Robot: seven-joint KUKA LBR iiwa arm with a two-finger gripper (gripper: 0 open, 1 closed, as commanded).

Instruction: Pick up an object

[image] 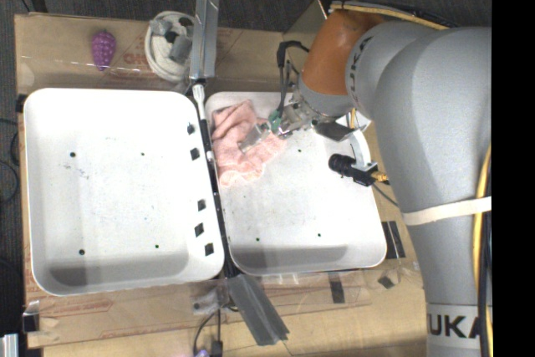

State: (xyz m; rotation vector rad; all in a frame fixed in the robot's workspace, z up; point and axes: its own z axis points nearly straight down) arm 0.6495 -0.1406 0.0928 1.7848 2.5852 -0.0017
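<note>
Cloth (238, 142), pink and crumpled, is lying in the right bin (334, 251), bunched against that bin's upper-left corner and touching the divider (209, 180) between the two bins. The pincer (266, 128) is sitting right at the cloth's upper-right edge, its tips pressing down on the folds; how far it is open, and whether any fabric is caught between the tips, I cannot tell. The arm (418, 88) is reaching in from the right, its orange band (334, 42) hanging over the bin's far rim and covering the upper-right corner. A black part (347, 167) on the wrist is jutting out over the bin floor beside the right wall. The rest of that floor, from the cloth toward the near wall, is lying open. The left bin (109, 188) is offering bare white floor from wall to wall. On the surface (50, 46) beyond it, a purple toy (103, 48) and a white coil (170, 44) are resting near the far edge, well apart from the cloth.
</note>
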